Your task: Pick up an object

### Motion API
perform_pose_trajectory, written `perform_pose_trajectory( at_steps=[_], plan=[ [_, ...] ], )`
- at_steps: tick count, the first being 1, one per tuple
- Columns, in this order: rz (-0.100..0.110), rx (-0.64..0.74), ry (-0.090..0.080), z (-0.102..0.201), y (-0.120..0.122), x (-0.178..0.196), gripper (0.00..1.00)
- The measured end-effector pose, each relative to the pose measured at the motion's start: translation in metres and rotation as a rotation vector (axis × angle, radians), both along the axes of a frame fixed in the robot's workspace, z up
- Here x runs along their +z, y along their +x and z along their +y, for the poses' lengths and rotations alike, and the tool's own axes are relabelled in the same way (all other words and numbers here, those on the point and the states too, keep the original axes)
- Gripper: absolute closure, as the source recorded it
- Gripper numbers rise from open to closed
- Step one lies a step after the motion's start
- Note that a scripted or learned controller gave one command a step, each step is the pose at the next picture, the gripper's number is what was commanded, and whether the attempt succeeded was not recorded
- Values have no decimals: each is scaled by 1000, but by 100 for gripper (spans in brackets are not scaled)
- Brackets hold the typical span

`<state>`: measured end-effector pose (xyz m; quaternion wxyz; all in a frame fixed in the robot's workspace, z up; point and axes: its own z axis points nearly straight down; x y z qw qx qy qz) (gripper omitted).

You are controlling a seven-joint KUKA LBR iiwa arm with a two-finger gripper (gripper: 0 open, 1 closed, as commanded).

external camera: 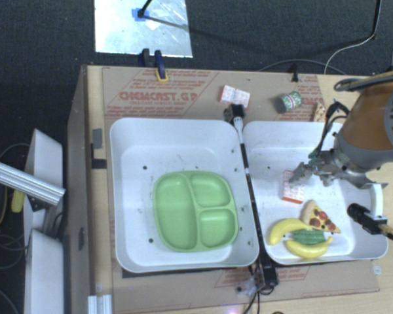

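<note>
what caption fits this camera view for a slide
Arm's gripper hovers by a small packet in the right bin, near toy pizza and banana; green plate sits left.

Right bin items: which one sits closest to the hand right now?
The small white packet with the red-orange edge, lying just below the hand. The pizza slice, banana and green vegetable all lie farther toward the bin's front edge.
</note>
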<state>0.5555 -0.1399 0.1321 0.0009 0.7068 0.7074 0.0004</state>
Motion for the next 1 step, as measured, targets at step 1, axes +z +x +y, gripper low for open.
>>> perform_pose_trajectory(
  at_steps=[1],
  plan=[
    [1, 2, 1, 18, -3, -36, 0]
  ],
)
